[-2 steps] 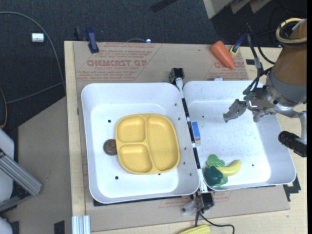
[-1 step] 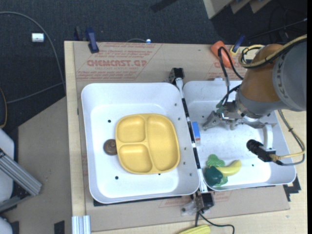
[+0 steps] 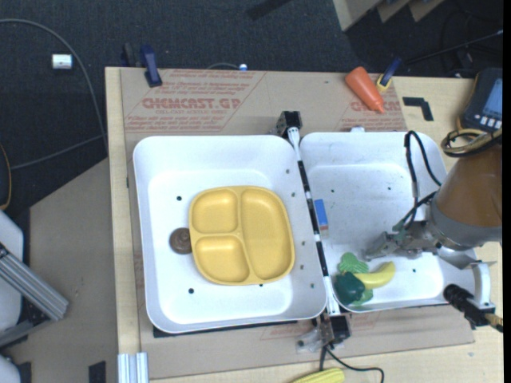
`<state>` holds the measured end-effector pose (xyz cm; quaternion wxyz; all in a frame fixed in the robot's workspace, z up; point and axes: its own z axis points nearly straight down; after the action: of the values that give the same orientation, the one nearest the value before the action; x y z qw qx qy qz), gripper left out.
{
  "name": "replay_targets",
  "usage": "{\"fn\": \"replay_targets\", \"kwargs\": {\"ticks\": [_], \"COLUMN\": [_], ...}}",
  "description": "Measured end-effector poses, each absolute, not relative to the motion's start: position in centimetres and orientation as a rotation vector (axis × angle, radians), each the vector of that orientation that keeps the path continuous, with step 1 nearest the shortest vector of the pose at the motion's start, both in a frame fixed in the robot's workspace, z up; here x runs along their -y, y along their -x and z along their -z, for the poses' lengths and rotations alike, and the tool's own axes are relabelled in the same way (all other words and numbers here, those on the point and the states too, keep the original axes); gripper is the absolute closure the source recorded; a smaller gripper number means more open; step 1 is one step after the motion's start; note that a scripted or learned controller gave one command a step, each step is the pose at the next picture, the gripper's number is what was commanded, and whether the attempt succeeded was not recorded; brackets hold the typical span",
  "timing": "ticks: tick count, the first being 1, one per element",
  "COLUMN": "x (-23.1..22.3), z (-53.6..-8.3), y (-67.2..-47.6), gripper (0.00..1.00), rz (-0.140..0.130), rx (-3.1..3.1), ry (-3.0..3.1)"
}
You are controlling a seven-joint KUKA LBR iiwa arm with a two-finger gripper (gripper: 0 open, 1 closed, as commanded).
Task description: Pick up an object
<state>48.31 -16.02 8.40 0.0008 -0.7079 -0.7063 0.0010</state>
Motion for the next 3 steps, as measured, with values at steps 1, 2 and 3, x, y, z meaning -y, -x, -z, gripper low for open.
{"fn": "replay_targets", "kwargs": {"ticks": [1, 2, 3], "x": [9.2, 9.2, 12.3], "z": [-8.5, -8.4, -8.4], "y": [-56.3, -47.8, -47.9], "gripper": [0.0, 0.0, 0.0], "rz": [0.002, -0.001, -0.001], "rx": [2.223, 2.219, 2.221], "ry": [2.221, 2.221, 2.224]}}
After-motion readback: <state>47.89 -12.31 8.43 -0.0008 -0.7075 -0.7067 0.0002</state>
